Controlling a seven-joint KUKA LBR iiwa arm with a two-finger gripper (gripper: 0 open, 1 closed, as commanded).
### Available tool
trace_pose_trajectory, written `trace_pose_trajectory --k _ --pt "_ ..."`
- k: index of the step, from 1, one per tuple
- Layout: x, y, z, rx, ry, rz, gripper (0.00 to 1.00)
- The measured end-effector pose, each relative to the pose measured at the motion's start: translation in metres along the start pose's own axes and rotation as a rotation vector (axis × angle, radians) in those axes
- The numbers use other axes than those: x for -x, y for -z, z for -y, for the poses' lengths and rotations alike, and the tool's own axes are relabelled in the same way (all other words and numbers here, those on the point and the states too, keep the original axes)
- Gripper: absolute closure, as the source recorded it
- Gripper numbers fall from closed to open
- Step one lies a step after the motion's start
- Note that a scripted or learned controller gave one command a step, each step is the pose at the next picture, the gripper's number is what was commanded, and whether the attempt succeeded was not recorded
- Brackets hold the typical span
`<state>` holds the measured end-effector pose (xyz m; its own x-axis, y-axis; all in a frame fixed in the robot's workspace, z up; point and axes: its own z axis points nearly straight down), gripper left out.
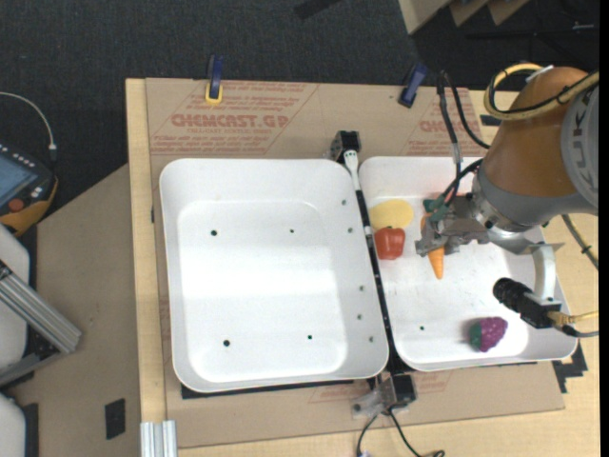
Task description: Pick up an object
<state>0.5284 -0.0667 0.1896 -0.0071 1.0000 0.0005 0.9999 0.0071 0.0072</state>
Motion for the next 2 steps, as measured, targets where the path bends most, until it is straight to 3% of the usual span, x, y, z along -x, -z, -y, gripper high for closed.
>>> trace_pose_trajectory --k 1,2 --pt "-0.021 0.016 0.041 -0.010 -0.005 -0.002 1.00" --pt "-0.088 0.036 0.048 -0.005 0.000 -0.001 1.00"
